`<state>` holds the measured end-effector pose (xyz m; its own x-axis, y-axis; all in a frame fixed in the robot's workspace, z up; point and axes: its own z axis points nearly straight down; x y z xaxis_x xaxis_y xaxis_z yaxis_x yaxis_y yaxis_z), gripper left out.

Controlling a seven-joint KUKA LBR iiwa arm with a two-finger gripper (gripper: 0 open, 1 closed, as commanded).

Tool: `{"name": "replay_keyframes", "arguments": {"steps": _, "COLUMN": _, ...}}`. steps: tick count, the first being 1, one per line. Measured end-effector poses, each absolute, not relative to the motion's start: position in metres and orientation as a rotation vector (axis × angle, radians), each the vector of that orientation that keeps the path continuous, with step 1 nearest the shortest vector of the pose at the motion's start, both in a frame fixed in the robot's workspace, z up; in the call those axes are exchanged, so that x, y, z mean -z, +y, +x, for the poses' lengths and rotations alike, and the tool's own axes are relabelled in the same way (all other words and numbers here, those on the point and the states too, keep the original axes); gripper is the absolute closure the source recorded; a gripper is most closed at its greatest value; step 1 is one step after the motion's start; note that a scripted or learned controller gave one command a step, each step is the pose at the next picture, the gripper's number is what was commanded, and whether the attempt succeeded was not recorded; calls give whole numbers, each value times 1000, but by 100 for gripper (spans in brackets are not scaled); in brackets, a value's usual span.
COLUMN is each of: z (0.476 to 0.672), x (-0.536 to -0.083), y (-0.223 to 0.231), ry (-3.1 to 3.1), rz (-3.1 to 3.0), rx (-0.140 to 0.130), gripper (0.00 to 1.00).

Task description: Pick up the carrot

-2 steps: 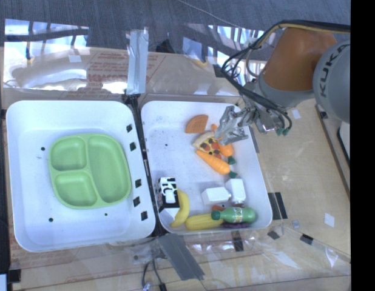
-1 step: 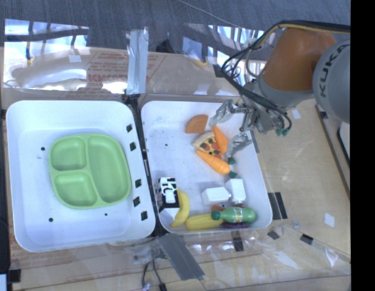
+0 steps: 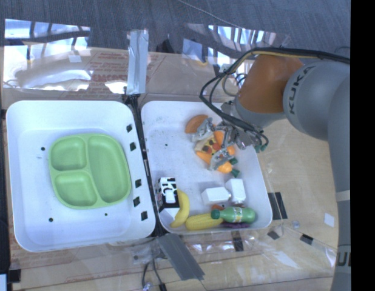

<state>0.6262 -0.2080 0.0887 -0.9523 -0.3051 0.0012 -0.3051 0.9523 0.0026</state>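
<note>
**Tool down among the orange pieces in the right bin**

Tool (image 3: 227,143) sits low in the upper right part of the right bin (image 3: 152,162), buried in a small clutter of orange and silvery shapes, with the grey arm (image 3: 309,99) and its orange band reaching in from the right. Whether its fingers stand wide or narrow I cannot tell; cables and the wrist cover them.

What I take for the carrot (image 3: 207,157) is the orange piece just left of and below the tool, touching or nearly touching it. Its outline is broken by the tool's own parts, so its long axis is hard to read; it seems to run slantwise, from upper right to lower left. Another orange-brown lump (image 3: 196,124) lies just above and left, and a small orange bit (image 3: 226,167) lies just below; either could be mistaken for the target.

Well apart, near the front wall, lie a banana (image 3: 183,208) and a green bottle (image 3: 236,214). A green plate (image 3: 89,170) rests in the left bin (image 3: 17,162).

The grasp turns on a short shift left and toward the front.
</note>
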Motion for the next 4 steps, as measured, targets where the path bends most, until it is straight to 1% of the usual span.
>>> {"name": "replay_keyframes", "arguments": {"steps": 1, "z": 627, "x": -96, "y": -204, "ry": -3100, "rz": 491, "rx": 14, "gripper": 100}}
{"name": "replay_keyframes", "arguments": {"steps": 2, "z": 659, "x": -205, "y": -168, "ry": -3134, "rz": -254, "rx": 0, "gripper": 100}}
{"name": "replay_keyframes", "arguments": {"steps": 3, "z": 547, "x": -124, "y": -186, "ry": -3091, "rz": 522, "rx": 6, "gripper": 100}}
{"name": "replay_keyframes", "arguments": {"steps": 4, "z": 558, "x": -146, "y": -163, "ry": -3134, "rz": 183, "rx": 3, "gripper": 100}}
